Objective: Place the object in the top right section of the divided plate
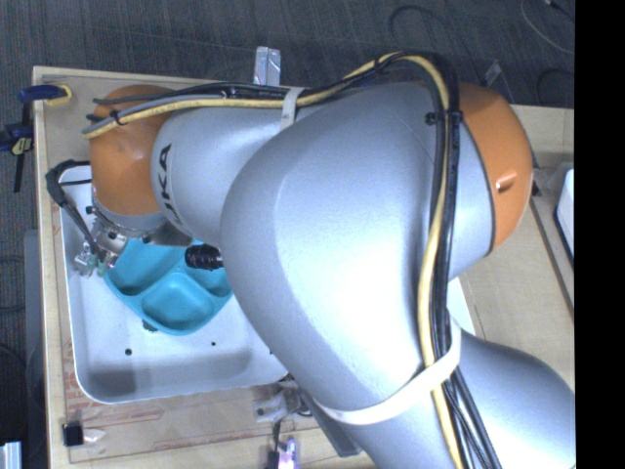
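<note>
A blue divided plate (pixel 176 296) lies in the left white bin (pixel 117 369), partly covered by the arm. The gripper (pixel 98 252) hangs at the plate's upper left edge, below the orange wrist band (pixel 122 174). The big grey arm hides most of the plate. A small greenish bit sits at the gripper's tip, too small to identify.
The grey arm (pixel 342 242) spans the middle of the view and covers the right bin. The bin's bare floor lies below and left of the plate. A blue clamp (pixel 39 94) sits on the bench's top left corner.
</note>
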`<action>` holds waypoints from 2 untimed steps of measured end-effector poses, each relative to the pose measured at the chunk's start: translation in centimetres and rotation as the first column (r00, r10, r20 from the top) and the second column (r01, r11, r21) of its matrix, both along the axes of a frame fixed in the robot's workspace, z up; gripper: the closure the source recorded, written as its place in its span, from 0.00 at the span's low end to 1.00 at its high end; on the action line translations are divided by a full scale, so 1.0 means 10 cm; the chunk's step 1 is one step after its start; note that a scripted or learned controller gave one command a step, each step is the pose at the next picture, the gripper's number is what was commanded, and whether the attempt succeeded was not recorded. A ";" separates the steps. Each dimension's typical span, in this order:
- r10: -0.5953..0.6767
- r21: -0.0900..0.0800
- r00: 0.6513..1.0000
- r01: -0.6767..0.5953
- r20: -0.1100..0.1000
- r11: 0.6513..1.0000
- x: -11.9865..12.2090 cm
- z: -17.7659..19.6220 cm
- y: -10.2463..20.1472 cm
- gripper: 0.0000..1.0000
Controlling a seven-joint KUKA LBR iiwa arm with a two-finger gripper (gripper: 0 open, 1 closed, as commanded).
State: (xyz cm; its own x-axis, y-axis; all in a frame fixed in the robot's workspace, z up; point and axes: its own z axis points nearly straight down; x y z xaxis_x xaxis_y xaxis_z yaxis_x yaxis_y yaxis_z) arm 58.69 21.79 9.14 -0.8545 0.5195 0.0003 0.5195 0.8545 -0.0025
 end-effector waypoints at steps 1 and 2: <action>0.036 -0.002 0.999 -0.036 -0.003 0.999 -0.79 -0.01 -0.02 1.00; 0.254 0.000 0.967 -0.254 -0.004 0.967 -0.91 0.03 -0.01 1.00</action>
